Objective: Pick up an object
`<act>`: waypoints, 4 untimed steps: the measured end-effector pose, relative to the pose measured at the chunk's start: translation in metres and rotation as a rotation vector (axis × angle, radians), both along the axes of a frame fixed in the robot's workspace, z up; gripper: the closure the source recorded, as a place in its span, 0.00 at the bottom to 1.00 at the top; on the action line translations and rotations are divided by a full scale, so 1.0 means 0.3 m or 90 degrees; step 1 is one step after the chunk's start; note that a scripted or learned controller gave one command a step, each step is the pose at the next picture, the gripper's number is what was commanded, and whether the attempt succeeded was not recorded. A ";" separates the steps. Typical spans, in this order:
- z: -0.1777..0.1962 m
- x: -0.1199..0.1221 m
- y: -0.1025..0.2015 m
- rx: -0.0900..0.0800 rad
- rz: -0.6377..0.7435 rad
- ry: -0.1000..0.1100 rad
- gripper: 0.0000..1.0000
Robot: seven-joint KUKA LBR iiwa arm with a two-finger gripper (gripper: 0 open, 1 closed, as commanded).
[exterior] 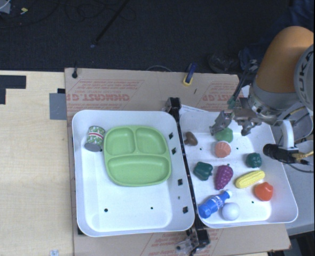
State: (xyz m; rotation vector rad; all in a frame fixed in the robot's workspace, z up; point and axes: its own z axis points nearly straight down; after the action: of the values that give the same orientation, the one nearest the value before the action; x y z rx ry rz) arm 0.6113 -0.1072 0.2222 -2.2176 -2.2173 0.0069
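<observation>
Arm: grey with an orange band, it reaches in from the right over the upper part of the right bin [291,209].
Gripper [233,126]: its fingers stand apart above a green round toy [225,135], nothing clamped between them.
Right bin contents: a brown piece [190,138], a pink-orange ball [222,149], a dark green pepper [203,170], purple grapes [223,176], a small dark green piece [253,160], a corn cob [249,178], a red-orange tomato [263,191], a blue bottle [213,205] and a white ball [230,211].
Bottle and white ball: touching, near the front wall.
Left bin [125,220]: a green divided plate [137,156], with a small can [95,138] just beside its left edge.
</observation>
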 end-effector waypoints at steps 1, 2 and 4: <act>-0.173 0.028 -0.010 0.000 0.000 -0.001 0.00; -0.363 0.040 -0.029 -0.005 0.001 -0.010 0.00; -0.416 0.040 -0.024 0.000 -0.002 -0.002 1.00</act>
State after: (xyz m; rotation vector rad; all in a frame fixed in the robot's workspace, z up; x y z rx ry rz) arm 0.6233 -0.1142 0.0974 -2.2233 -2.2148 0.0026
